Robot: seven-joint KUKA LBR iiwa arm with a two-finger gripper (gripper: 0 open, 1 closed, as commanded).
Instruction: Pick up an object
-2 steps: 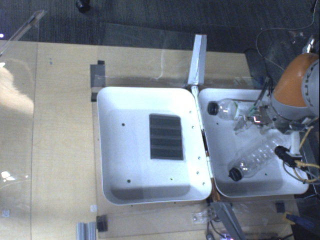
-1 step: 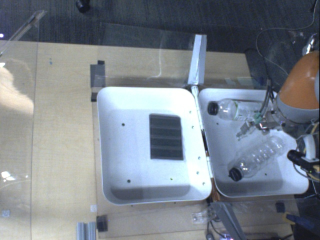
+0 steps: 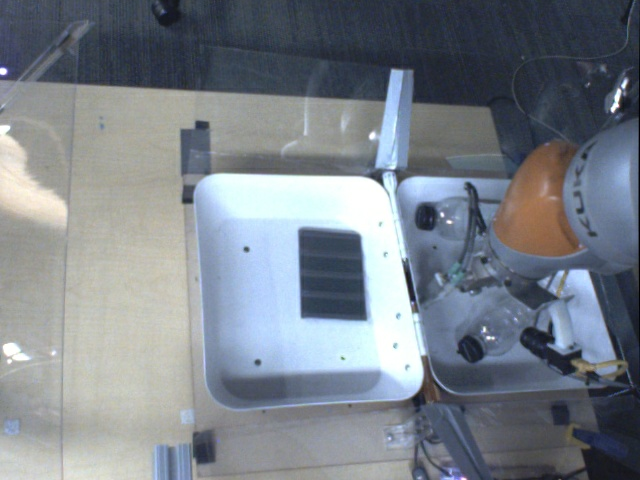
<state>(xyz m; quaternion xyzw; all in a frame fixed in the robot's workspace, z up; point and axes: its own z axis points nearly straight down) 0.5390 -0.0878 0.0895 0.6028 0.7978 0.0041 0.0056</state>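
Status: I'm the gripper (image 3: 468, 273), down inside the right bin (image 3: 500, 386), roughly at its centre. The arm (image 3: 535, 218) comes in from 3 o'clock and its orange band covers most of my body from above. Grip state: can't tell from this angle, it's a clutter of metal and glare. Nothing is visibly held.

Targets:
- upper clear bottle (image 3: 447, 213), black cap, on its side at my 11 o'clock, near the bin's top-left corner.
- lower clear bottle (image 3: 495, 330), black cap, on its side just beside me at 5 o'clock, near the bottom wall.
- dark ribbed pad (image 3: 332, 274), flat in the middle of the left bin (image 3: 240, 368), well apart at my 9 o'clock.

Why I'm here, as I judge it: this bin has two things with enough height to pinch, while the pad lies flush with the floor and offers no edge. The lower bottle looks like the closest candidate. Risk: both bottles are round and smooth, so they'll likely roll or squirt out if I close off-axis.
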